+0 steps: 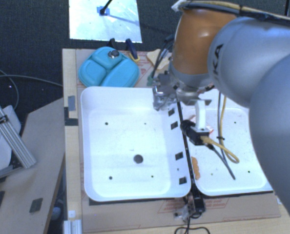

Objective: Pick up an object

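Pincer (160,100) hangs seemingly just above the left bin's (116,130) far-right corner; its opening I cannot tell.

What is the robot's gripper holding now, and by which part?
It cannot be told; the grey metal gripper hangs over the far right corner of the left white bin.

Dark carpet (28,28) covers the floor, with a bright reflective sheet (105,12) beyond the tan bench (71,82), thin black cables (37,78) curving across at the left, and a pale side table (37,145) beside a slanted aluminium rail (8,133).
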`<state>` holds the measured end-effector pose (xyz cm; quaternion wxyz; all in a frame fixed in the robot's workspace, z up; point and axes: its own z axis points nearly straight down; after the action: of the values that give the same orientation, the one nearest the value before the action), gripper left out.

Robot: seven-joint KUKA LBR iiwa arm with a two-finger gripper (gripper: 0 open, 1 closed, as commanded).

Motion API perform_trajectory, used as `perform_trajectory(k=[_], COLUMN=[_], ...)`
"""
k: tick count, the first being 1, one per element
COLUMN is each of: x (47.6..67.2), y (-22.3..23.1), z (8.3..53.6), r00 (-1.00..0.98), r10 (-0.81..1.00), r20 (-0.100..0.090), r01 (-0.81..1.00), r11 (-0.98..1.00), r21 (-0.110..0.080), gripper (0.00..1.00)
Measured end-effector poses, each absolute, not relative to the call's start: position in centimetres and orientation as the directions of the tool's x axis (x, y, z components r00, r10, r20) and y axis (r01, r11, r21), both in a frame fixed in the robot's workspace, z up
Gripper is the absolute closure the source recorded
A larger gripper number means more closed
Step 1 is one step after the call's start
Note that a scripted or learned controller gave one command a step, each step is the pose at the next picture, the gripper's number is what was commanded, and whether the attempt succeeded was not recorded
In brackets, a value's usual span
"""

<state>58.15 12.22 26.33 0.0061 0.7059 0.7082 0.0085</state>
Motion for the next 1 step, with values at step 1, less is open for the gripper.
perform_trajectory(k=[1], x=[58.52], y=[11.30], z=[46.78], r00=[-0.004], r10=[1.000], r20=[0.004], r01=[1.000], r11=[0.004], r21=[0.022], gripper=[1.00])
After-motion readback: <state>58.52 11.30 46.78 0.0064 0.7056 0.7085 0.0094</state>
